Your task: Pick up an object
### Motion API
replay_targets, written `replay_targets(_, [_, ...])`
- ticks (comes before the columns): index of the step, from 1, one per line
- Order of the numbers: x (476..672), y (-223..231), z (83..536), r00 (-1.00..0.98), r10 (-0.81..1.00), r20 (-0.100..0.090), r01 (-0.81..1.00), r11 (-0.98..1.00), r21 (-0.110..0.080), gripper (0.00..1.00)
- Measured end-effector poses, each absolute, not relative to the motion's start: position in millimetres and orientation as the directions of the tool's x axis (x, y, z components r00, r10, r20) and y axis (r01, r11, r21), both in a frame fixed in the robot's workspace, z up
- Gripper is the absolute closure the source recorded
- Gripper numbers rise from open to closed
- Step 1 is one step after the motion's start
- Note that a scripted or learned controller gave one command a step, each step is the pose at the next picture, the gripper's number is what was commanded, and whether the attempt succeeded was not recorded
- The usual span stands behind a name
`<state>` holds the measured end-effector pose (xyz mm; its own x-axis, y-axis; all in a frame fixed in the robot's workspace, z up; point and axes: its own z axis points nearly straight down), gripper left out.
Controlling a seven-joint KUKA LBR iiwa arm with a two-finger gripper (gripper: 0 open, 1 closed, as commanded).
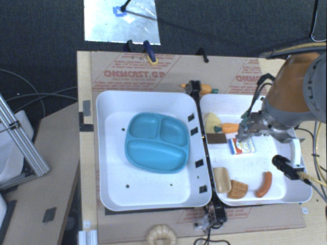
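I see dark carpet (230, 14) around the bench, with a shiny metal sheet (121, 13) lying on it at the top and black cables trailing across the floor at left. The bench top is a brown board (168, 68) printed with red lettering, and a blue-and-yellow clamp (149, 52) grips its far edge. Two white bins sit on it side by side. The left bin (110, 137) holds a blue divided plate (157, 142), lying flat near its middle. The right bin (294, 190) holds the small items: a pale yellow wedge (211, 120) and an orange carrot (230, 128) near the divider, a dark brown bar (216, 138) just below them, a red-white-and-blue packet (241, 146) in the middle, and along the near side a tan bread slice (221, 179), a waffle (237, 189) touching it, and a sausage (263, 184) further right. My arm (296, 93) reaches in from the right, its bulk covering the bin's far right corner. The gripper (243, 133) hangs over the packet's upper edge, just beside the carrot; I cannot tell how it is set. A beige ring (161, 235) lies off the board's near edge.
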<state>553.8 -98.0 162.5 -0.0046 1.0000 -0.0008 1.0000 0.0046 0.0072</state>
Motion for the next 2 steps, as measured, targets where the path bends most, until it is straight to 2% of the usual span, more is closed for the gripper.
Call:
replay_targets(1, [556.9,-101.5,206.7,-0.004,1.0,-0.001,1.0,0.004,0.007,1.0])
replay_targets(2, [558.1,-101.5,225.6,-0.004,1.0,0.0,1.0,0.004,0.004,1.0])
